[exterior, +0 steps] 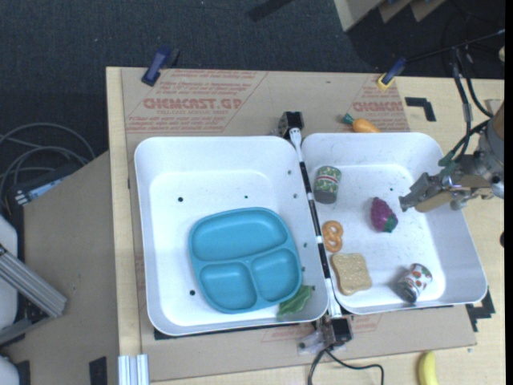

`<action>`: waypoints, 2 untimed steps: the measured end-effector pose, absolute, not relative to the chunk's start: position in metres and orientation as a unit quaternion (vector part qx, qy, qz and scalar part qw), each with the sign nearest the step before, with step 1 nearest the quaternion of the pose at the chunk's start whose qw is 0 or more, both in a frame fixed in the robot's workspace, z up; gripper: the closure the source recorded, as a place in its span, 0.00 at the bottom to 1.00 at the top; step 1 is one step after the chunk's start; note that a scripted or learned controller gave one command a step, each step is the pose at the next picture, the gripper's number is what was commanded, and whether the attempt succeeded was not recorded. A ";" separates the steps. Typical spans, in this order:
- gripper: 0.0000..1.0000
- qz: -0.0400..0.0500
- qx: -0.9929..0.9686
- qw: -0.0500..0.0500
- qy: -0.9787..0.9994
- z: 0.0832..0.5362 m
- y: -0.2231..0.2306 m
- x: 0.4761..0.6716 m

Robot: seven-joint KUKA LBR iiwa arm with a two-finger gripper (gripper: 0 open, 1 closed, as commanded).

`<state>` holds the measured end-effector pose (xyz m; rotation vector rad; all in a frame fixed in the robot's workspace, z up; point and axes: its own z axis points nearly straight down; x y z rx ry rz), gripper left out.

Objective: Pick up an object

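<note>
My gripper (410,198) hangs over the right side of the right bin (449,239), open, with nothing between its fingers. Just to its left, a short gap away, a purple toy vegetable with a green stem (381,213) lies on the bin floor. The same bin holds a green can (327,183) at the back left, an orange pretzel (333,233), a slice of toast (351,272) and a small patterned can (414,281) lying on its side at the front.
The left bin (160,183) holds a blue divided plate (244,257) and a green leafy piece (295,301) at its front right corner. On the bench lie a carrot (362,123) behind the right bin and a banana (427,367) in front.
</note>
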<state>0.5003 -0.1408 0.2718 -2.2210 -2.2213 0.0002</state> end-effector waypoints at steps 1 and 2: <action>0.00 0.000 -0.707 0.001 -0.707 0.184 -0.136 0.589; 0.00 0.000 -0.707 0.001 -0.707 0.084 -0.134 0.563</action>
